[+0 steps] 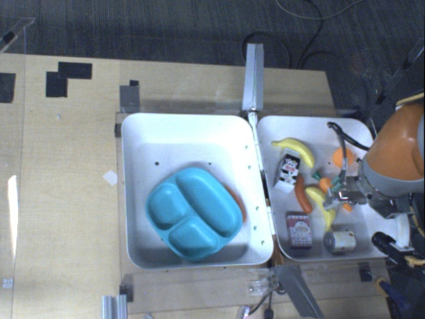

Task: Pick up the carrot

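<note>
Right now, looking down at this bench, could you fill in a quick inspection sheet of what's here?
Surface: wooden bench bearing left bin and right bin.
Job's things: carrot lying in right bin, beside the gripper.
Clutter: blue divided tray in left bin; two bananas, small carton, red packet, tin can, orange fruit in right bin.
Grippers: gripper low over right bin; fingers unclear.
Cables: cable on dark floor.
Surroundings: black tape marks on bench.

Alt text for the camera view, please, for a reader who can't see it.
The gripper hangs low over the right bin, beside the carrot, a banana and a can. The left bin holds a blue divided plate.
</note>
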Available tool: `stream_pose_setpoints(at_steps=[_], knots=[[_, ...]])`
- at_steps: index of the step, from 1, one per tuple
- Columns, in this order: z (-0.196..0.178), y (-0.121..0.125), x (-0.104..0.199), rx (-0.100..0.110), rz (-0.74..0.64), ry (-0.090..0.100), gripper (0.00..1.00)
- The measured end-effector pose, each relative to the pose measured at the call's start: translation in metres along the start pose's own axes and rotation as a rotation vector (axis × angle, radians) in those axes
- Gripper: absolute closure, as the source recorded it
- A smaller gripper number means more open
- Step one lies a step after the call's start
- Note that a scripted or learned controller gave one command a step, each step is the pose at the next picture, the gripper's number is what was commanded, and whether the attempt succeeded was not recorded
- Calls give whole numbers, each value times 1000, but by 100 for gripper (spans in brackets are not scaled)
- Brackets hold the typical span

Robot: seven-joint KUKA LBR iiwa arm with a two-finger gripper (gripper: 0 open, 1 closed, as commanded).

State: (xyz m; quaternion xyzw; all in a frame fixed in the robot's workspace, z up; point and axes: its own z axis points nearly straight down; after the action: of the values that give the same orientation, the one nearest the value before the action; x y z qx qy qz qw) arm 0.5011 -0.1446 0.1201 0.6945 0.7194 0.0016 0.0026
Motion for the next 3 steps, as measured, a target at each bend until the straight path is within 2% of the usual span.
stream_pose_setpoints(at_steps=[1, 2, 3], knots=[[-121, 31, 24, -2, -73, 0, 100], [15, 1, 31, 7, 146, 2, 100], [-6, -12, 30, 3, 269, 1, 100]])
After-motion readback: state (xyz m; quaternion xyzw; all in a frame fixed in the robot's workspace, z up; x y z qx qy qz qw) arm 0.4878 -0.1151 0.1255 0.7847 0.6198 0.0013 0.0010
